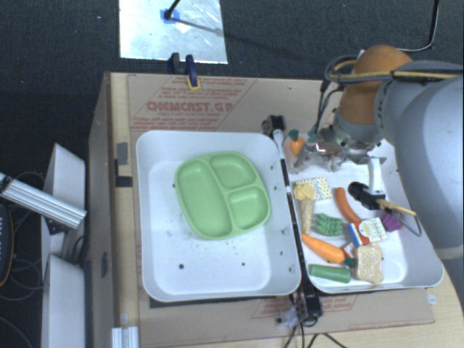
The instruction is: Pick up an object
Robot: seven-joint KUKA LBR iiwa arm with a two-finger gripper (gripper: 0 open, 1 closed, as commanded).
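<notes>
My gripper (pixel 328 153) hangs over the far end of the right bin (pixel 417 256), below the orange band of the arm. Just to its left lies a small orange carrot piece (pixel 296 147) with a green top. Nearer in the same bin are a yellow waffle square (pixel 313 189), a cone (pixel 307 213), a red-orange sausage (pixel 346 204), a green leafy piece (pixel 328 225), a long carrot (pixel 324 249), a green cucumber (pixel 329 272), a slice of toast (pixel 369 264), a small carton (pixel 370 230) and a purple piece (pixel 392 222). I see nothing between the fingers.
The left bin (pixel 163 267) holds a green divided plate (pixel 221 194). The bins meet along a ridge (pixel 290 216). The grey arm (pixel 428 143) covers the right bin's far right corner. A cardboard sheet (pixel 196 104) lies under both bins.
</notes>
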